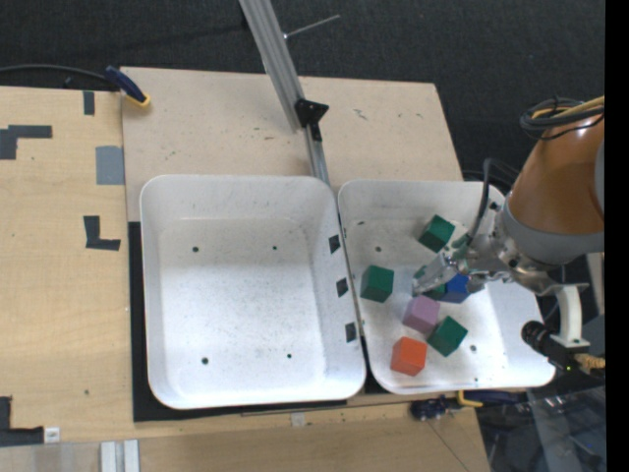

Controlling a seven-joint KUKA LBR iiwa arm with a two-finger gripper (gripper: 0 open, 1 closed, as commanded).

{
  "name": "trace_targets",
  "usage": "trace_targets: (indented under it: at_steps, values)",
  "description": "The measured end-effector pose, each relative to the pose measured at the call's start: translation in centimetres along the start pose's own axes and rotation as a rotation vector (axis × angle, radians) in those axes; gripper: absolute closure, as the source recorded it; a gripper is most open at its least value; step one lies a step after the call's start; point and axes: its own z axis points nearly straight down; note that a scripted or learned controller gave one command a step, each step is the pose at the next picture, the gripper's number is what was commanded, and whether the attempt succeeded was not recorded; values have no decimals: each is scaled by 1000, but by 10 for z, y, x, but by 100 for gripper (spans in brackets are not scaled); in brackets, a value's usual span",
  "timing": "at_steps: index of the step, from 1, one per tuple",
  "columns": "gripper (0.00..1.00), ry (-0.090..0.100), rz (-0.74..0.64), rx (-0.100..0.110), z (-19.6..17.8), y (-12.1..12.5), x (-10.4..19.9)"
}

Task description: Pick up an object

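Note:
The right bin (pixel 393 205) holds several small blocks: a green cube (pixel 437 232) at the back, a green cube (pixel 376 283) near the divider, a purple block (pixel 422 313), a dark green cube (pixel 448 335), an orange-red cube (pixel 409 355) at the front, and a blue block (pixel 456 287). My gripper (pixel 439 277) reaches in from the right and sits low in the bin, right against the blue block and just above the purple one. The blue block is partly hidden by the gripper.
The left bin (pixel 157 264) lies beside the right one, sharing a raised middle rim (pixel 344 264). A slanted metal rail (pixel 280 62) runs down to the bins' back edge. The arm's orange band and grey wrist (pixel 555 205) overhang the right bin's right side.

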Motion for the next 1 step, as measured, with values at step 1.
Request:
trace_targets:
  at_steps: [1]
  values:
    - [0,0,1,0,0,0,0]
